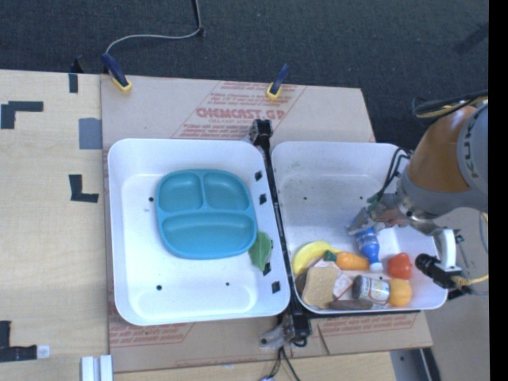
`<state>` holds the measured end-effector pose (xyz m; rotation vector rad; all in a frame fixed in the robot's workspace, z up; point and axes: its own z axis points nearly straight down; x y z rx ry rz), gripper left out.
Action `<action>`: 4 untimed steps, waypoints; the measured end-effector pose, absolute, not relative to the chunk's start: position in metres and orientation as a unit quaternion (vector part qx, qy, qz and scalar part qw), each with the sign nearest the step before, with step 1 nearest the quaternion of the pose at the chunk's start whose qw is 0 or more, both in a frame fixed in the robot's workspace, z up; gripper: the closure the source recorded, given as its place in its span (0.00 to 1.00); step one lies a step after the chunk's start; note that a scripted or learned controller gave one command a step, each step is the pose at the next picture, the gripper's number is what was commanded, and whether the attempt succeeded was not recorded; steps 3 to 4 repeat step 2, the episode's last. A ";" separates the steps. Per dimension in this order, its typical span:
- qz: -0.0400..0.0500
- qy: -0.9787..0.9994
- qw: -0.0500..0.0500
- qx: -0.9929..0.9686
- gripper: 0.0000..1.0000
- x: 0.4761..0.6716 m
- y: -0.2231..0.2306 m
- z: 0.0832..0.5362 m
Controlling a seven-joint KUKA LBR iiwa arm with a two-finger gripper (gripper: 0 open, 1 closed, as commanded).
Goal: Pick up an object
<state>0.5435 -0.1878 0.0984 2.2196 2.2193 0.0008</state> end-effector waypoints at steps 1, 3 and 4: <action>0.000 0.708 0.000 0.706 1.00 0.579 -0.132 0.163; 0.000 0.708 -0.001 0.706 1.00 0.604 -0.055 0.184; 0.000 0.708 -0.001 0.706 1.00 0.604 -0.055 0.184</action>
